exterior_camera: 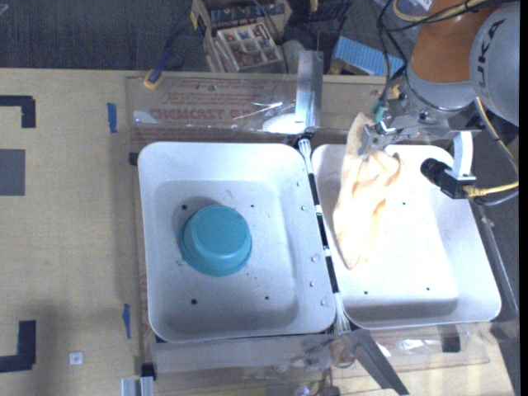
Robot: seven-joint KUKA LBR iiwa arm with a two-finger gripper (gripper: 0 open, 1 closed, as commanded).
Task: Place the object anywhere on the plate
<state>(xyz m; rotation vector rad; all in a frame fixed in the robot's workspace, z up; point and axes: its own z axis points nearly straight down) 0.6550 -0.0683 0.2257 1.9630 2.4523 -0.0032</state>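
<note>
On the left of the camera view the pale wooden worktop [66,246] lies bare save for black corner marks and short strips of blue tape; next comes the left bin [165,167], shallow and white, and on its floor sits a teal plate [216,238], round and turned upside down like a small bowl, a little left of the bin's middle; it stands apart from all four walls. Behind the bins a sheet of clear plastic [214,112] lies flat along the worktop's back edge, and a metal upright [308,89] rises at the seam where the two bins meet. The right bin [429,295] touches the left one along that seam; over its left half hangs a limp cloth [363,200], cream with orange streaks, its lower end reaching down near the bin floor close to the seam, well apart from the plate. The cloth's top is gathered up into the gripper [378,132]; the fingers are closed on that bunched upper edge, so the cloth dangles from them. Above and to the right the arm [470,40] comes in, grey with its orange band, cables looping around it.
</note>
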